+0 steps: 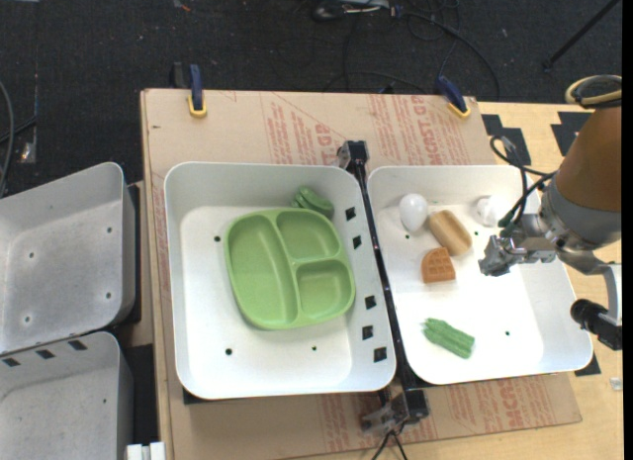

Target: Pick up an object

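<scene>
- Your two-finger gripper [495, 258] hangs low over the right shallow white bin [554, 344], near the bin's middle, coming in from the right edge. That puts it just beside the cluster of small items, so it looks set for a grab there, prob. the nearest one.
- Fingers: too dark and small to read, so you can't tell if they're apart or together. Nothing visibly sits between them, so don't count a grasp yet.
- Right bin contents: a tan wooden cylinder [449, 230] lying tilted, a white egg-shaped object [412, 212] touching or nearly touching its upper-left end, an orange-brown block w/ a rounded top [438, 266] just below the cylinder, a small white rounded item [485, 209] near the far wall, and a green ridged pickle-like piece [450, 338] well apart toward the near side.
- Closest pick candidates to the gripper: the block and the cylinder, both a bit to its left in the camera view.
- Left shallow white bin [198, 349] holds a light green divided plastic plate [290, 269] w/ three compartments, lying flat; a small green leafy piece [315, 201] sits at its far edge, partly tucked against it. Arm's nowhere near these.
</scene>
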{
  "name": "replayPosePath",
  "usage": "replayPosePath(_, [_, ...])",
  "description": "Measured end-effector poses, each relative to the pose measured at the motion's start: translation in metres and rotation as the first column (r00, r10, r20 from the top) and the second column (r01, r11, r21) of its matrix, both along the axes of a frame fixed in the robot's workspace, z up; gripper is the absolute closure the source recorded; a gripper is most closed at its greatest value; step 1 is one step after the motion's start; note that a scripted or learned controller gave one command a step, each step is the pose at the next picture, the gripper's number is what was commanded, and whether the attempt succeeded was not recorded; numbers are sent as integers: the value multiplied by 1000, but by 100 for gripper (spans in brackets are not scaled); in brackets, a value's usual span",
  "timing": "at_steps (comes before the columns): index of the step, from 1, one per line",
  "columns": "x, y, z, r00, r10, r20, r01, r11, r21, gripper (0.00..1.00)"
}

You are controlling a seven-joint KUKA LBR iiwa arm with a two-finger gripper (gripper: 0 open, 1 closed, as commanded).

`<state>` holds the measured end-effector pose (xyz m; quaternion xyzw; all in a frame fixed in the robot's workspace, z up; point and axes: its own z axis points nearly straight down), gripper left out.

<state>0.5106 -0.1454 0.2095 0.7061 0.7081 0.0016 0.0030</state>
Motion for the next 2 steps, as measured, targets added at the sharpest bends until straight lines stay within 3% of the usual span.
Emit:
replayPosePath(1, [1, 0, 8, 1000, -1, -4, 1, 1000, 1, 100])
replayPosePath(2, [33, 45, 8, 1000, 5, -4, -5, 1000, 2, 100])
